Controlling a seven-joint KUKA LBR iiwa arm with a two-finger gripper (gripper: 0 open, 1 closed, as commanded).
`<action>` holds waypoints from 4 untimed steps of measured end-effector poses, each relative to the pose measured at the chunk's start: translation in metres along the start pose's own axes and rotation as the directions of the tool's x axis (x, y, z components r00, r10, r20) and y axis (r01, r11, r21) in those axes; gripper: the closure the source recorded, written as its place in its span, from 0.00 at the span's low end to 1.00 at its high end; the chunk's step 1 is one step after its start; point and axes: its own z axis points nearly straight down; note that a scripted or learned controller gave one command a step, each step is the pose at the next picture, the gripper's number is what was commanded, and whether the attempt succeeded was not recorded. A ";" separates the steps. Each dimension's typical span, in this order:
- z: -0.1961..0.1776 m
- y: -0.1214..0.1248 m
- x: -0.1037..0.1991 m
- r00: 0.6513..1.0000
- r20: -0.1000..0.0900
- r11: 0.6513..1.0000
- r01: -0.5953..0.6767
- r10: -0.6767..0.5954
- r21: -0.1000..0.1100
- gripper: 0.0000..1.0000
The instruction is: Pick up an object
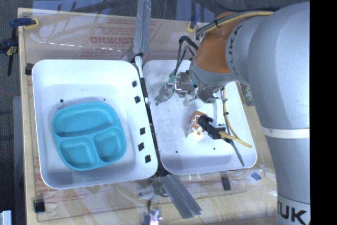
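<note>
A light blue divided plate [88, 135] with three compartments lies flat in the left bin [45, 79], toward its front. My gripper [164, 93] hangs low over the back left part of the right bin [174, 158], close to the wall between the two bins. It is well to the right of the plate and apart from it. Nothing can be made out in the gripper. The grey wrist with its orange band [213, 55] hides the bin floor behind the gripper.
Small black clips [142, 131] run along the shared wall between the bins. The wooden bench edge [79, 34] lies behind the bins, and a blue clamp [21, 22] sits at the bench's far left corner. My large grey arm [279, 87] covers the right side.
</note>
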 end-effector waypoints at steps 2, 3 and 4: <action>0.037 -0.107 0.003 1.000 0.023 0.999 0.008 -0.007 -0.032 0.00; 0.026 -0.040 -0.054 0.994 -0.001 0.994 -0.110 0.110 0.000 0.00; 0.044 -0.112 -0.014 1.000 -0.002 1.000 0.012 -0.012 0.000 0.00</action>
